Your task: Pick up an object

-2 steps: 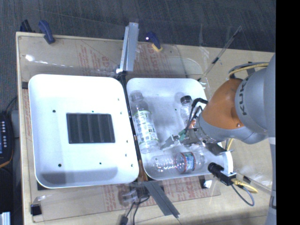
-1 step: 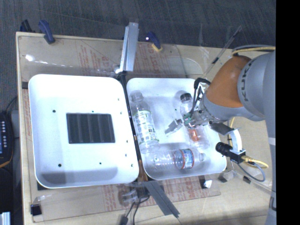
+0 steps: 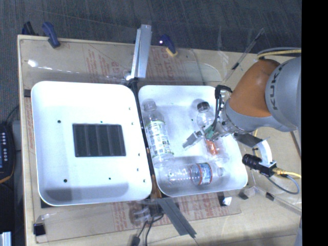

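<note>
So I'm hanging over the right bin (image 3: 177,94) right now, and the closest thing to me is a small clear bottle with orange stuff inside (image 3: 213,147). It's lying toward the right side of that bin, just beside my gripper (image 3: 193,139) on its right, maybe touching it, but from this angle I honestly can't say. I also can't tell whether my gripper is spread or closed, and I'm not seeing anything clearly caught in it.

Just far of me there's a small clear bottle with a dark cap (image 3: 203,111), sitting near the bin's far right corner. Along the near wall a bigger clear bottle with a blue label (image 3: 193,173) is lying on its side, cap end pointing right. Over on the left side of the same bin a tall clear bottle with a white label (image 3: 156,132) is lying lengthwise, running far to near, right by the left wall.

My arm (image 3: 266,96) is reaching in from the right, orange band showing above the wrist.

The left bin (image 3: 51,111) is sitting right next to this one, with a dark ribbed rectangular panel (image 3: 99,140) in its middle. A grey metal bar (image 3: 141,50) is sticking out at the far end where the two bins meet, and two blue clamps (image 3: 51,35) are gripping the far edge of the bench (image 3: 77,55). A yellow cable (image 3: 287,175) is trailing off to the right.
</note>
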{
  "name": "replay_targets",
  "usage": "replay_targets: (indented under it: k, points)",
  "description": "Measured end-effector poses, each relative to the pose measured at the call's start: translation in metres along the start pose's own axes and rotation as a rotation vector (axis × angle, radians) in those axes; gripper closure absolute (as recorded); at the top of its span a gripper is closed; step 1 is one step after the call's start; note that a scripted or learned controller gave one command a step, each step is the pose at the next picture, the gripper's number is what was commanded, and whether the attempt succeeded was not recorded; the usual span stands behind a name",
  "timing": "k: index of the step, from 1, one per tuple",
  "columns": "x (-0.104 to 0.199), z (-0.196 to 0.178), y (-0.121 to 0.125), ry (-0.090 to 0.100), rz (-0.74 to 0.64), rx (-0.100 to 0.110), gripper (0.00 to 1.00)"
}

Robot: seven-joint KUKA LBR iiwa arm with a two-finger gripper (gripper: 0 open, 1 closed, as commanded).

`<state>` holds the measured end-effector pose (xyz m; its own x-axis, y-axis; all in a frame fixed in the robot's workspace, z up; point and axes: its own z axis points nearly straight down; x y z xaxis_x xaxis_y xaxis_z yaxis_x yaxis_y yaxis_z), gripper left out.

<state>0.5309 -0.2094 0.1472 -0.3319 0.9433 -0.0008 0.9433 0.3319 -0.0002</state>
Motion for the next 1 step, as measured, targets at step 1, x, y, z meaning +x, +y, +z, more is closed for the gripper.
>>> replay_targets:
  k: [1]
  points:
    - [-0.0004,-0.0099,0.0008,-0.001,-0.004,0.0,1.0]
